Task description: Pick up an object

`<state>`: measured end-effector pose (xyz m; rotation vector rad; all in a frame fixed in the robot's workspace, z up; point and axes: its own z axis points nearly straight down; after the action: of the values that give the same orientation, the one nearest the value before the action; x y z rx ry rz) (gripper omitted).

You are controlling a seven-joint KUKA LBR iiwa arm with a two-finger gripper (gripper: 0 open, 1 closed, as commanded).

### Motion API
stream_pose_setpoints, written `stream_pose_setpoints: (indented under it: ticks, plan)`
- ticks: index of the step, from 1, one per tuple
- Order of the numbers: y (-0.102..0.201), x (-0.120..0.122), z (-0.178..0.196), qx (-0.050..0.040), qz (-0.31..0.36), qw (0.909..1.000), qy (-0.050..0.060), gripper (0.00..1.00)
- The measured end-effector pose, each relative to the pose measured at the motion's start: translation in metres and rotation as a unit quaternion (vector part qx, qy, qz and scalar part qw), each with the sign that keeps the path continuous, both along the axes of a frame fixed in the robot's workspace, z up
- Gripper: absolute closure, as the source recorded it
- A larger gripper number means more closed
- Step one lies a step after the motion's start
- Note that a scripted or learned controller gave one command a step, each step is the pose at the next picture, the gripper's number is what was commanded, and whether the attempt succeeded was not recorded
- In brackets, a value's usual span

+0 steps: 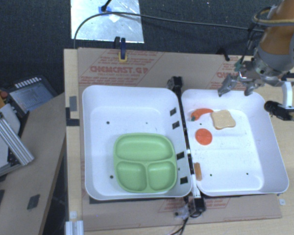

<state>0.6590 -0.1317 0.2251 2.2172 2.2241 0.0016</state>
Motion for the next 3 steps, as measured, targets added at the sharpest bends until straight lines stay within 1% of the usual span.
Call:
stream_pose_setpoints:
  ticks: [1, 2, 3]
  plan:
    - [0.005, -0.001, -0.062, 0.0003, 0.0, 1.0, 0.002, 0.0]
    - [-0.004, 0.003, -0.114, -0.0001, -0.001, 1.0, 0.002, 0.0]
    - [-0.006, 0.007, -0.134, -0.0015, -0.001, 1.0, -0.003, 0.0]
